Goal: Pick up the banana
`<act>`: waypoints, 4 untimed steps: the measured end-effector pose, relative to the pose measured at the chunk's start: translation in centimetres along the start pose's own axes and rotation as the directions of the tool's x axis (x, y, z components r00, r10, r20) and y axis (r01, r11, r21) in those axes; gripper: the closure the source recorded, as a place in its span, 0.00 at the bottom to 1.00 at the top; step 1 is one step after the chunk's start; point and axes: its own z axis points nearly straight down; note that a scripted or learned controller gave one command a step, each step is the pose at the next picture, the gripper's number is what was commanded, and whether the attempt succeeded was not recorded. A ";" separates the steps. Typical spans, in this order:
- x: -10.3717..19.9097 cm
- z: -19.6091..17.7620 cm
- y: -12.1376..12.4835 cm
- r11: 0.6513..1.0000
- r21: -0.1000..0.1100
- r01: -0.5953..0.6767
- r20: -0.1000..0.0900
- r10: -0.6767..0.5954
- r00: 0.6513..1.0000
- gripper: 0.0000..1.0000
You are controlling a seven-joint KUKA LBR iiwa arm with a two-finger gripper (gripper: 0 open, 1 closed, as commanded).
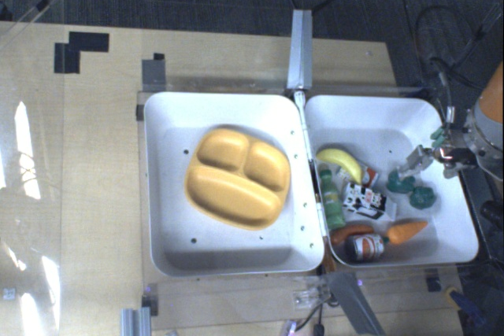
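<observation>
Looking down on the bench: banana lies in the right bin, upper-left part of the clutter, close to the divider between bins. Just below it a green item along the bin's left wall and a black-and-white card box. Lower down, a dark can and a carrot. Teal pieces sit right of centre. Gripper is at the right edge of the frame, above the teal pieces, well apart from the banana. Can't tell whether its tips are spread or closed; nothing visibly between them. Left bin holds a yellow sectioned tray.
</observation>
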 end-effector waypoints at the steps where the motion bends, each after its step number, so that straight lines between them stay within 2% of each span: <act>1: 6.3 4.0 3.8 1.000 0.002 -0.003 0.000 0.003 1.000 0.00; 2: 7.6 14.3 8.3 1.000 -0.010 -0.021 0.001 0.021 1.000 0.00; 3: 7.8 13.3 8.6 1.000 -0.013 -0.018 -0.001 0.018 1.000 1.00; 4: 9.9 -0.2 12.2 1.000 -0.003 -0.031 0.001 0.031 1.000 1.00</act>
